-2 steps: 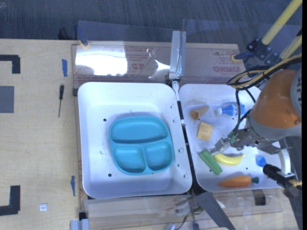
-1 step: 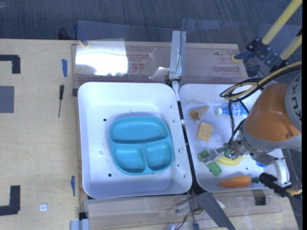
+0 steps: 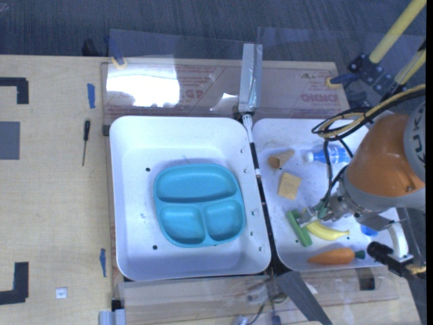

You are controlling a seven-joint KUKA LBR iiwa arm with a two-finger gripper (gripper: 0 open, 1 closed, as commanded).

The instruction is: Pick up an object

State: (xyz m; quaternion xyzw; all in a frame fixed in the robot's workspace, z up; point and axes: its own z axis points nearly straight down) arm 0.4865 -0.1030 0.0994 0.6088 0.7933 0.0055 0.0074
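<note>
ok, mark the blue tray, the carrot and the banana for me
blue tray (image 3: 198, 185): camera view, top compartment floor.
carrot (image 3: 331, 256): camera view, middle of its orange body.
banana (image 3: 325, 233): camera view, middle of its yellow curve.

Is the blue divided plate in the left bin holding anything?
Empty: the blue divided plate shows bare compartments.
</note>
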